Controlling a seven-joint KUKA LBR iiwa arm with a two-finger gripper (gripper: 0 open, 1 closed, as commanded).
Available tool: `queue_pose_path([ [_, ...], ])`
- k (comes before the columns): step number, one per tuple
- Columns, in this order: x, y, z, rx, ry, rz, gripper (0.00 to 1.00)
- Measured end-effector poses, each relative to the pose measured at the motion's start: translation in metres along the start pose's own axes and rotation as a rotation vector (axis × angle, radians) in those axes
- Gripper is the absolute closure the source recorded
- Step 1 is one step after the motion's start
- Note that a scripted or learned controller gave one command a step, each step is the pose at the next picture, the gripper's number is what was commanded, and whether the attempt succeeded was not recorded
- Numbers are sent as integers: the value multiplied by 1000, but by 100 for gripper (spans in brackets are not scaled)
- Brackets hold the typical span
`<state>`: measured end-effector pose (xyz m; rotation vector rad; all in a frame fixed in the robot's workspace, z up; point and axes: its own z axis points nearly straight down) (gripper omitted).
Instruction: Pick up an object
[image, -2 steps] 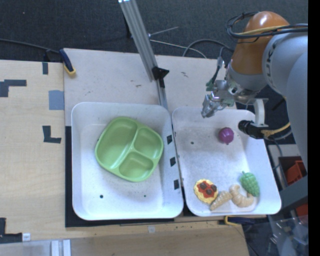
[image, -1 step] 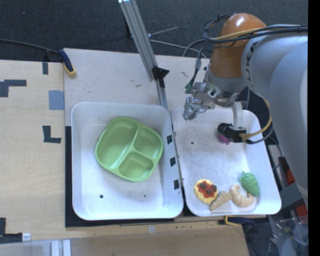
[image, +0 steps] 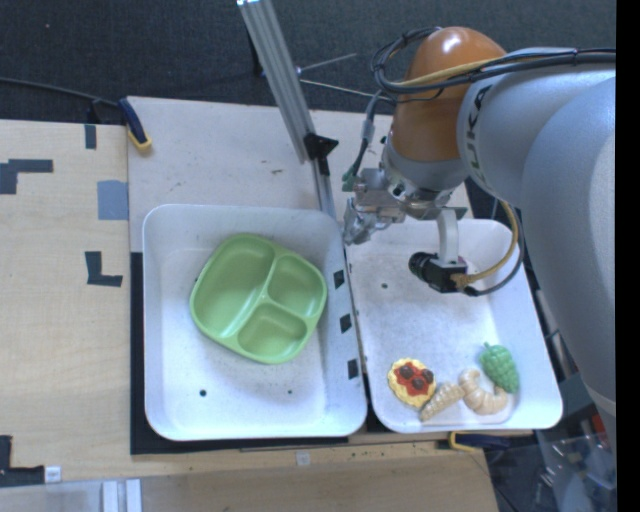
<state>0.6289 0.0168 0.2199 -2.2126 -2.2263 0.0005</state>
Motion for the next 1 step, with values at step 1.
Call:
queue_pose_path([
  [1, 48, -15, -12, 0, 0, -1, 100],
])
